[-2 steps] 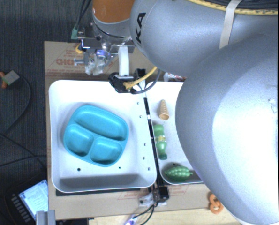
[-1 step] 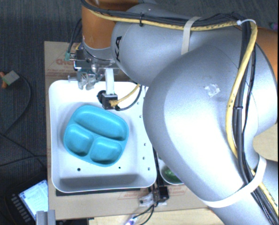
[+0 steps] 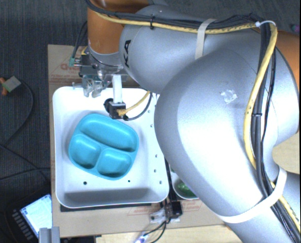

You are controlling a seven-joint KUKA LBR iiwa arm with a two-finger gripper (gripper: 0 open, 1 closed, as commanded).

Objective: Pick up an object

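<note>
In the left bin, a blue dish with three compartments lies flat on the white floor, a little toward the far side and well apart from the near wall. It is the only loose thing I see in this bin, so I judge it is the thing to pick up. It lies open side up with a low rounded rim, and a grasp will probably need to close over that rim, because the dish is too wide to take whole.

The gripper hangs at the far edge of the same bin, over the far wall and just beyond the far rim of the dish. It points downward. I see nothing held in it. Whether it is released or clenched I cannot tell, because the metal parts are small and dark there. From this place I judge the pick is not yet done: the dish rests on the bin floor, and the gripper is beside it, not around it.

The grey arm reaches from the right and covers most of that side. Under it, near the front, a small green thing shows; its shape is unclear.
</note>
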